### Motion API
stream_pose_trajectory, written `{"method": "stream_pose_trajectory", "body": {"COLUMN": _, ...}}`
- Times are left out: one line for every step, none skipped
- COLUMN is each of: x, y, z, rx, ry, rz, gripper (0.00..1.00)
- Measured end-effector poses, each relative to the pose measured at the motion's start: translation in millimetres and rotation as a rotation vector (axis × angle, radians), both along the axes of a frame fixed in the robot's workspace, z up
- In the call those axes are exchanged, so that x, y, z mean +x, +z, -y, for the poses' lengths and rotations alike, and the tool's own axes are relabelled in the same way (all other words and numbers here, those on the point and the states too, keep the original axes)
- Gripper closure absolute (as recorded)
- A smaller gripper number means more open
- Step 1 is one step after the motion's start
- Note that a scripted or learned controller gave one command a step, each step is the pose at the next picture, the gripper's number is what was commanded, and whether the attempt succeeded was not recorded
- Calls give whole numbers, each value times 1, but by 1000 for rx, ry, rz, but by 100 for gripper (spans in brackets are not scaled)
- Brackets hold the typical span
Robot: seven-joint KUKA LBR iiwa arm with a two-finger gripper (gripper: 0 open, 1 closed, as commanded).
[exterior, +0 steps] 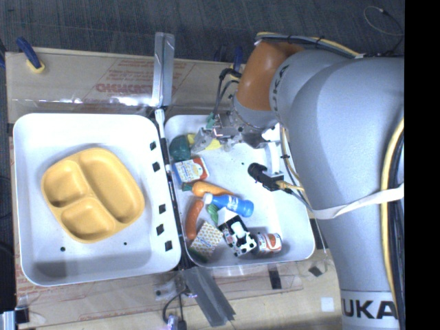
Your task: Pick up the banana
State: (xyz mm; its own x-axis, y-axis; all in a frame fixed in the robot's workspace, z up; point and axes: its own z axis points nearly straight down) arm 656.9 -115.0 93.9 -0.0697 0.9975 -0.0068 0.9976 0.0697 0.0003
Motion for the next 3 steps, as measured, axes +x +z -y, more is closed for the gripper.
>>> {"method": "stream_pose_trajectory", "body": {"x": 0, "y": 10, "z": -2, "rx": 3, "ry": 5, "rz": -1, "gripper": 100}}
{"method": "stream_pose_trajectory", "body": {"x": 1, "y": 10, "z": -2, "rx": 3, "ry": 5, "rz": -1, "gripper": 0}}
{"method": "stream_pose_trajectory", "body": {"x": 1, "y": 21, "z": -2, "rx": 3, "ry": 8, "rz": -1, "gripper": 100}}
